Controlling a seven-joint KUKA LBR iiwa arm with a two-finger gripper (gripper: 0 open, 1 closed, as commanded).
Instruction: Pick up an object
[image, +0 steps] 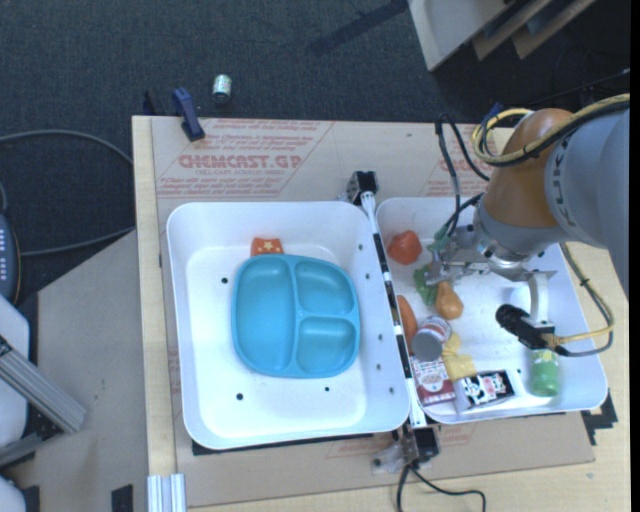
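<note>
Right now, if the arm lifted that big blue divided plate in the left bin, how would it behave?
The blue divided plate looks like moulded plastic: probably stiff and light for its size. Lying flat in the left white bin, it would likely slide, not roll. Its smooth low rim may slip from a pinch.

I see dark carpet (80, 60) around the bench (240, 150); aluminium rail (45, 390) left of it; pale cabinet (500, 25) beyond its far-right corner.

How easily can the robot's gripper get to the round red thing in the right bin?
Probably yes, easily. The gripper hangs just beside the round red thing, which lies uncovered with nothing between them.
</note>
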